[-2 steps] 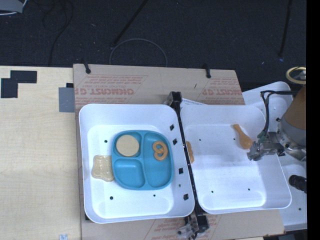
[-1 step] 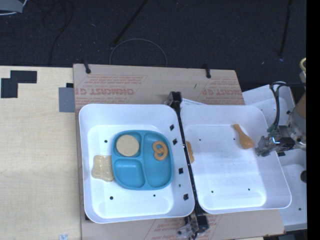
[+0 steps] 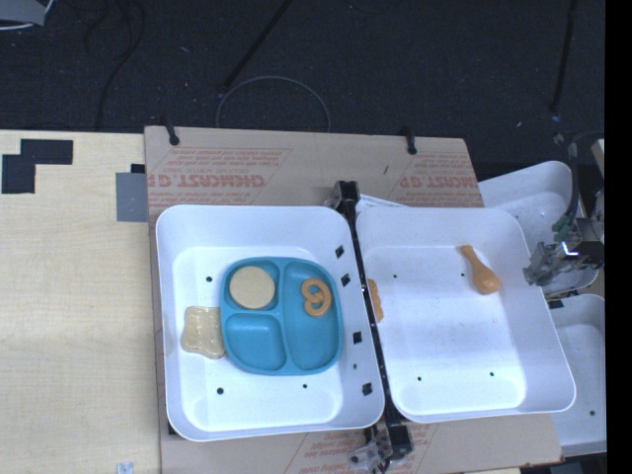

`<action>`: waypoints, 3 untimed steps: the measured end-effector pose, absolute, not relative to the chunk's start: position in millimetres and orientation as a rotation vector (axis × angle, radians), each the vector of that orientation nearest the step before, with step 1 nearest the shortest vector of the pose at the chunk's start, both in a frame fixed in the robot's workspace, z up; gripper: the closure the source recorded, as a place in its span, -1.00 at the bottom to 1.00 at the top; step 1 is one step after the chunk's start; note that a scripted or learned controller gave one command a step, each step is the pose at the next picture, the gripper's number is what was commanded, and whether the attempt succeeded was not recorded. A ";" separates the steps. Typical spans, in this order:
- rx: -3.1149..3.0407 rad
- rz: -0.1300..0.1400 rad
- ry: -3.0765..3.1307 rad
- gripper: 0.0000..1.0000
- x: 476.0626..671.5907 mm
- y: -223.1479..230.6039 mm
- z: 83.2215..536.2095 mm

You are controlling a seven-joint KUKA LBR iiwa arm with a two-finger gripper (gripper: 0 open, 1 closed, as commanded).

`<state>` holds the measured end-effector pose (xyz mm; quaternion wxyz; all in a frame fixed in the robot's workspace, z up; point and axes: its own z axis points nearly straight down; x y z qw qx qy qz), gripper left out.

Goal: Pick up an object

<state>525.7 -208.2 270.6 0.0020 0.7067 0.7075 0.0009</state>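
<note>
A: Where is the claw (image 3: 561, 261)?

B: At the far right, just outside the right bin (image 3: 464, 403), beside its right rim and about level with the bin's upper half. It shows as a small grey and metal cluster, partly cut off by the edge of the view.

A: Open or closed?

B: I cannot tell. It is too small and too blurred at that edge to judge.

A: Anything to pick up near it?

B: A tan spoon-shaped piece (image 3: 480, 270) lies in the right bin, in the upper right part of its floor, with the thin end toward the back and the rounded end toward the front. It is near the claw but apart from it, with the bin's rim between them.

A: Anything else in that bin?

B: A small orange piece (image 3: 374, 300) sits against the left wall, close to the black divider (image 3: 357, 294) between the two bins.

A: And the left bin (image 3: 188, 403)?

B: A blue tray (image 3: 278, 344) with three compartments lies on its floor. The upper left compartment holds a round tan disc (image 3: 251, 287). The upper right one holds a pretzel (image 3: 315, 297). The lower compartment shows bare blue. A pale toast slice (image 3: 202, 332) lies just left of the tray, touching its edge.

A: What do the bins sit on?

B: A cardboard sheet (image 3: 296, 171) with red print, laid on the light wood counter (image 3: 69, 314). Behind it is dark carpet (image 3: 296, 47) with cables.
</note>
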 end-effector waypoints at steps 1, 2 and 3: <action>2.219 -0.001 2.230 1.00 520.3 -145.7 263.8; 2.219 -0.001 2.231 1.00 518.3 -83.3 259.1; 2.220 -0.002 2.230 1.00 514.4 -35.5 261.2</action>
